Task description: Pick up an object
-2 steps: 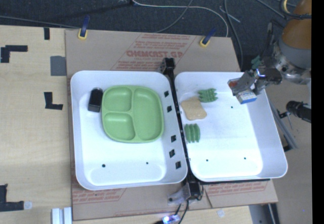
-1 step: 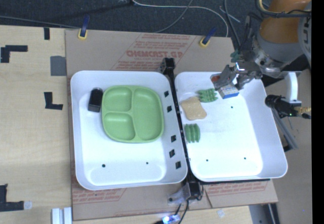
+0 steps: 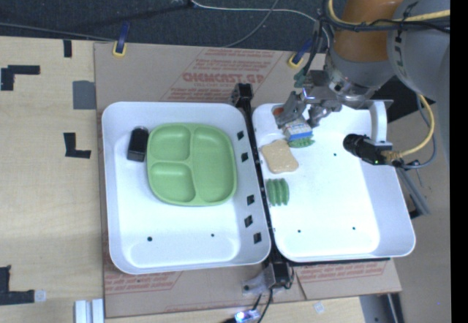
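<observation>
gripper [image 3: 298, 118] over right bin [image 3: 351, 204] | blue-green object [image 3: 300, 139] just below fingertips

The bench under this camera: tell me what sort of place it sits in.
Most likely a robotics lab test cell, not a kitchen. A robot arm reaches over two white bins set on cardboard, loose cables run across the dark floor, and the green plate and tan food item look like toy props.

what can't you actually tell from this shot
- Claw, camera view: blurred, and the wrist above covers it, so its grip is unreadable.
- Blue and green object: partly under the claw, too small to identify; contact unclear.
- Black item beside the green plate: too small to name.
- Arm: cut off by the right edge.
</observation>
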`<action>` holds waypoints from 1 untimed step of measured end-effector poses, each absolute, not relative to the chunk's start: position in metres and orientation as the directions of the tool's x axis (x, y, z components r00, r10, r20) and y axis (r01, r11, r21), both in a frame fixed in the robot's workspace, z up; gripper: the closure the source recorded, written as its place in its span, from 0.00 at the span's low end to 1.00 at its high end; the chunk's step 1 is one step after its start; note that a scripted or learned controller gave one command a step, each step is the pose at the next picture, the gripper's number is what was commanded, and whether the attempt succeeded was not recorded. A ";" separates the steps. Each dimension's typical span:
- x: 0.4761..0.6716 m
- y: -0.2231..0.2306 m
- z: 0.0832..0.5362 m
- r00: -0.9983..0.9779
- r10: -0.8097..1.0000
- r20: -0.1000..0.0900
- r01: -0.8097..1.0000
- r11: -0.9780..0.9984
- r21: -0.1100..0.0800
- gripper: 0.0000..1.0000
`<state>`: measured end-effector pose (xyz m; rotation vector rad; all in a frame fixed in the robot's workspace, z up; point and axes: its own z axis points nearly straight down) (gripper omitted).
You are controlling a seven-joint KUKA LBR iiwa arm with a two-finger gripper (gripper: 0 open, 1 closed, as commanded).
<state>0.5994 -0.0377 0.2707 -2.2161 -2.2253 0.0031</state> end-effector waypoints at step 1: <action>0.619 0.005 0.263 -0.004 1.000 -0.001 1.000 0.004 -0.001 1.00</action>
